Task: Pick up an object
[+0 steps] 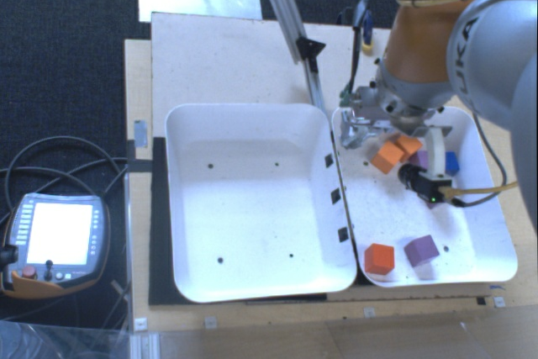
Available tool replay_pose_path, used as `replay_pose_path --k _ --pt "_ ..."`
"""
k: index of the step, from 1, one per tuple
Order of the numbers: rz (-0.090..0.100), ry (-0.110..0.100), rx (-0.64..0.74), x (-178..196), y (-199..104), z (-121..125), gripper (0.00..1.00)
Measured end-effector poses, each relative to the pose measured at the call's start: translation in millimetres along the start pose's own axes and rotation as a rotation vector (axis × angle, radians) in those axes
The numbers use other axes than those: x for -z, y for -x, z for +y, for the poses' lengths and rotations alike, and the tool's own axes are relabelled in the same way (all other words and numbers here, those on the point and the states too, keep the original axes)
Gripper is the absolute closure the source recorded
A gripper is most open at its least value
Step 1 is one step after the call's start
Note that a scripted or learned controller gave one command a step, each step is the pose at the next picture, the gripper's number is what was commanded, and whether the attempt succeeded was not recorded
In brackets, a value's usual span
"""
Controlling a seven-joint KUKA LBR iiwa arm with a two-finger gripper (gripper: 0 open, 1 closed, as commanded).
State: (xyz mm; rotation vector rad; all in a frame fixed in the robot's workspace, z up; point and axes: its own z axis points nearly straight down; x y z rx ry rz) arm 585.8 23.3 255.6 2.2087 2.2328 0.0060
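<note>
The desk [252, 55] carries two white bins; the left bin [252, 282] is passed over. In the right bin [496, 256] the claw [357, 129] hangs at the far left corner (whether apart or together cannot be told). An orange block [388, 156] lies just beside it, so a short, centred descent is advised, kept off the wall.

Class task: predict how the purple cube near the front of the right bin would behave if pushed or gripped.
The purple cube looks rigid with flat faces, so it would probably slide rather than roll. It seems small, so likely light. The orange cube sits close beside it and might get nudged.
</note>
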Motion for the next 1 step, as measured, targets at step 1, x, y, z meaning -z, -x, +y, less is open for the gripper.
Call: replay_pose_path --k 1 --pt "0.000 -0.001 -0.001 1.3 -46.6 8.9 1.00"
